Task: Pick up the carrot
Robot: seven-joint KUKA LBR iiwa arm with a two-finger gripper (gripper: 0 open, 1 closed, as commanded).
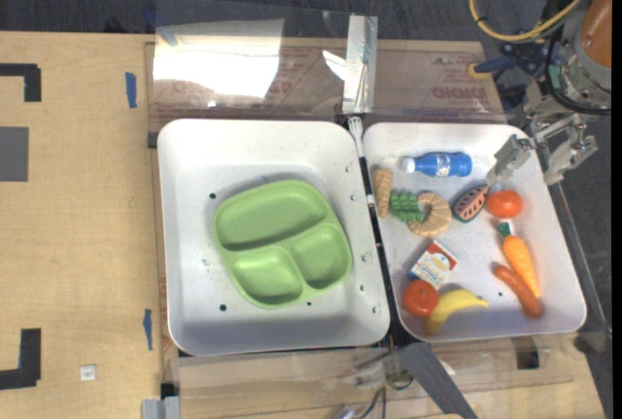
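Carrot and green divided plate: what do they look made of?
Carrot: likely moulded plastic toy food, going by its smooth, uniform orange body with a small green top. Green divided plate: probably plastic too, a matte, even green with softly rounded compartments. Neither material is certain from this view.

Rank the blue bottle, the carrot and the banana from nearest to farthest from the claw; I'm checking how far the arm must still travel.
Measured from the claw at the right bin's top right corner:
1. Blue bottle, lying along the bin's top edge.
2. Carrot, by the right wall.
3. Banana, at the bottom edge.
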